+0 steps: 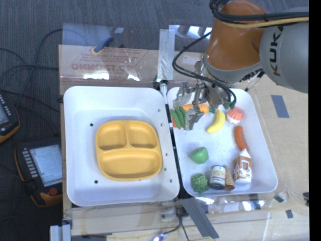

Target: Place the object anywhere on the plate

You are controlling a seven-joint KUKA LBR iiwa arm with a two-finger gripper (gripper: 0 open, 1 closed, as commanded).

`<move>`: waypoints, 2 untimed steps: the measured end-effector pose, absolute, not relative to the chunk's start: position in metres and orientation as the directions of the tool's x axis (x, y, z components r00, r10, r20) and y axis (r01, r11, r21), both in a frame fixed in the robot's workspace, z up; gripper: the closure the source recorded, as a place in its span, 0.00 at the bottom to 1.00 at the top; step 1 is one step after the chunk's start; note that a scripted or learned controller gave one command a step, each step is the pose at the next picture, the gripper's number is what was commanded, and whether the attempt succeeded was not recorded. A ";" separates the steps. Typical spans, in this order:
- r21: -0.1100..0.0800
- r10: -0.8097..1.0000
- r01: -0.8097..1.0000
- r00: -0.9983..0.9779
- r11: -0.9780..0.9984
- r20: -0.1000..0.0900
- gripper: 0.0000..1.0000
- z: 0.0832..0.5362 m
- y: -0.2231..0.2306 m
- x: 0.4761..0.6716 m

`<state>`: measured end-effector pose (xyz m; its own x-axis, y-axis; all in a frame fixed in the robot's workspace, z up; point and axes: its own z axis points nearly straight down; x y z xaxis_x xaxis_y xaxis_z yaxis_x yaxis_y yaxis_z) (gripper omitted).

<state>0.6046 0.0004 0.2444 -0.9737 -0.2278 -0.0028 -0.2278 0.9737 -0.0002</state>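
Camera view is showing the gripper (193,112) hovering near the right bin's (261,134) upper left corner; its grip is unclear, and the plate (129,149) is waiting bare.

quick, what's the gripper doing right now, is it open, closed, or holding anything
Gripper: low in the right bin, over the green and orange toy pieces at its top left; open or closed cannot be told, and no grasp is visible.

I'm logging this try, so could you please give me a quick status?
Tool low in right bin, over green pods and carrot. Plate bare, left bin. Banana close beside.
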 end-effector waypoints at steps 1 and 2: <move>0.002 -0.216 -0.216 -0.976 0.976 -0.001 1.00 0.206 0.081 0.560; 0.002 -0.216 -0.216 -0.976 0.976 -0.001 0.00 0.206 0.081 0.561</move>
